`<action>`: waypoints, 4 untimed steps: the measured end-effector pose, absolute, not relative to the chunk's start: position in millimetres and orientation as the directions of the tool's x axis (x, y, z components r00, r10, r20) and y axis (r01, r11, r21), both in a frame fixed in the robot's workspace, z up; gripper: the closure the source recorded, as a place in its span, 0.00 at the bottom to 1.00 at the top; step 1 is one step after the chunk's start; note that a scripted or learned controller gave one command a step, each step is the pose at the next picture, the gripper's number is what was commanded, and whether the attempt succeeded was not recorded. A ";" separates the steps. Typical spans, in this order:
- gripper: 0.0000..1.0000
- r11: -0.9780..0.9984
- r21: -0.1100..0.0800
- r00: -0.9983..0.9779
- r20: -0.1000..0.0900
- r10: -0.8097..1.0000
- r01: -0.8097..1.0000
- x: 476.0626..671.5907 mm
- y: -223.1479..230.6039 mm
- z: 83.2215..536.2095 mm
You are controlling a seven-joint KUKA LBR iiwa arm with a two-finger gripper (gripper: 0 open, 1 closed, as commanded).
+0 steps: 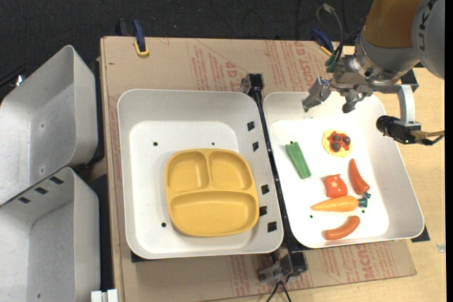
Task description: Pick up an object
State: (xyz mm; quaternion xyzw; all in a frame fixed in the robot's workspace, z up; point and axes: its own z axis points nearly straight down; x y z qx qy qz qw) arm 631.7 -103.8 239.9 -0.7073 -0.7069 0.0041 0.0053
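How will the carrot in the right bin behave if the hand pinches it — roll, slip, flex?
The carrot looks like glossy moulded plastic, so probably stiff and light, and somewhat slippery. Its tapered, rounded body may roll or squirt out of a pinch near the tip. It lies close to the red pepper, so a push may nudge that too.

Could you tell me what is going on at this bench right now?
A robot arm reaches in from the right, and its gripper hangs open above the far end of the right bin, holding nothing. Below it in that bin lie toy foods: a green stick, a small yellow plate, a red pepper, a chili, a carrot and a sausage. The left bin holds a yellow divided tray. Nothing has been picked up yet.
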 end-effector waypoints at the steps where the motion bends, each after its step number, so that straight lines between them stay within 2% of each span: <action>1: 0.00 0.001 0.000 -0.001 0.000 1.000 1.000 634.0 -103.7 247.9; 2: 0.00 -0.001 -0.004 0.001 0.000 1.000 1.000 635.7 -109.1 186.0; 3: 0.00 -0.002 -0.006 0.002 0.000 1.000 1.000 626.1 -112.3 127.0; 4: 0.00 -0.001 -0.002 0.001 0.000 1.000 1.000 625.8 -111.7 90.6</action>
